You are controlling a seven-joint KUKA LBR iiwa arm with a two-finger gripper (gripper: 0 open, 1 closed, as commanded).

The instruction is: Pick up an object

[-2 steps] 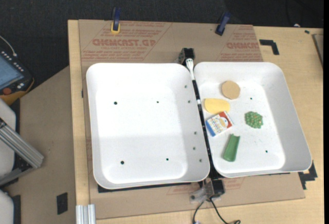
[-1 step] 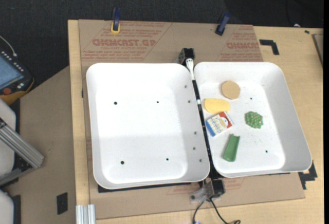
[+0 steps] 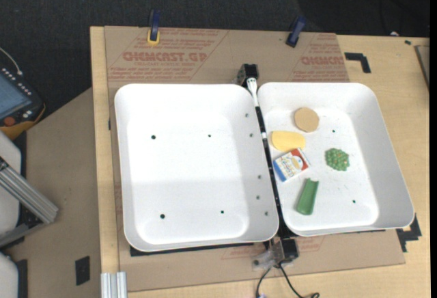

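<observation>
The right bin (image 3: 382, 153) holds several small objects. A round tan disc (image 3: 306, 119) lies near its back. A yellow wedge (image 3: 287, 140) sits just in front of the disc, close to the bin's left wall. A small blue, white and red packet (image 3: 291, 165) lies below the wedge. A green knobbly ball (image 3: 336, 159) rests to the right of the packet. A green cylinder-like piece (image 3: 307, 196) lies tilted toward the front.
The left bin (image 3: 136, 153) sits beside the right one, joined along a black hinge strip (image 3: 263, 146). Both rest on a cardboard sheet (image 3: 205, 47) held by two clamps at the back edge. A metal rail (image 3: 27, 194) lies at the far left.
</observation>
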